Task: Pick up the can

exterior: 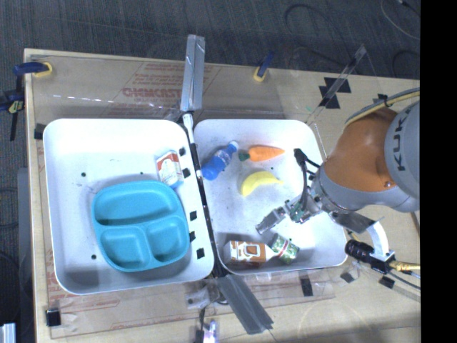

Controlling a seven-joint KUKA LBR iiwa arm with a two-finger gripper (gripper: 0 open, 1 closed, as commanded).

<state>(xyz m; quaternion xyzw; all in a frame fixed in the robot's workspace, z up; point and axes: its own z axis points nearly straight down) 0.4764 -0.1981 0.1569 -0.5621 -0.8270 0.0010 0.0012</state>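
Note:
The can [284, 249], small with green, red and white markings, lies on its side near the front edge of the right bin [235, 131]. It touches the right end of a brown carton [247, 252]. My gripper [270, 222] hangs low in the right bin, just above and slightly left of the can. Nothing shows in its grasp. The grey arm with its orange band [360, 163] reaches in from the right.
The right bin also holds a blue bottle [218, 161], a carrot [263, 153] and a banana [258, 182] toward the back. In the left bin [71, 141] lie a blue divided tray [141, 224] and a small red-and-white carton [168, 168].

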